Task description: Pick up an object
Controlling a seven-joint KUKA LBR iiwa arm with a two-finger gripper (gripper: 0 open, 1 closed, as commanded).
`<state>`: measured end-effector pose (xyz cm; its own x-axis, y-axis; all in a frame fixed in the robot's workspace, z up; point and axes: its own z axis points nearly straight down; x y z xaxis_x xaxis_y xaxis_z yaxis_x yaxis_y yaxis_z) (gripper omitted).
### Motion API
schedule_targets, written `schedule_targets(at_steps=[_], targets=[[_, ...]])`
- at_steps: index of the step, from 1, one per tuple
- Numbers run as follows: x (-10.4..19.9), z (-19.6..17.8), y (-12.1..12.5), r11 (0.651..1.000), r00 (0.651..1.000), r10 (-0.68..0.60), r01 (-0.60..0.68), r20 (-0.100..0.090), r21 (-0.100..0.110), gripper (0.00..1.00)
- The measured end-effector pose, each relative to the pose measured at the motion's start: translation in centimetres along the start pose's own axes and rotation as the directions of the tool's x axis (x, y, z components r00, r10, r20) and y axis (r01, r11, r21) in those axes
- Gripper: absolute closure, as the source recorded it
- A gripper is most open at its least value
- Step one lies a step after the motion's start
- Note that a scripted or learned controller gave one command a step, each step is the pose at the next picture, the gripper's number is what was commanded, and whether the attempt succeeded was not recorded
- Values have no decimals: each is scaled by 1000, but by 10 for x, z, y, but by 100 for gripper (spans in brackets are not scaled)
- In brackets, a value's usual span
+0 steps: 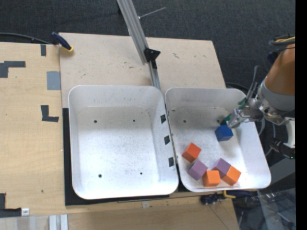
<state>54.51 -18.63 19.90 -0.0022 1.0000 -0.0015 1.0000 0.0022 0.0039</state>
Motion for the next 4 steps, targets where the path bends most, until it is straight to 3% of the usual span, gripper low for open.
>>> schedule_targets(at_steps=[1,2,4], targets=[[0,-53,1,1000,1000,0,0,0,-1,100],[53,-58,18,1000,1000,-5,5,-3,4,100],[139,-33,58,1000,1000,-3,3,-2,6,100]])
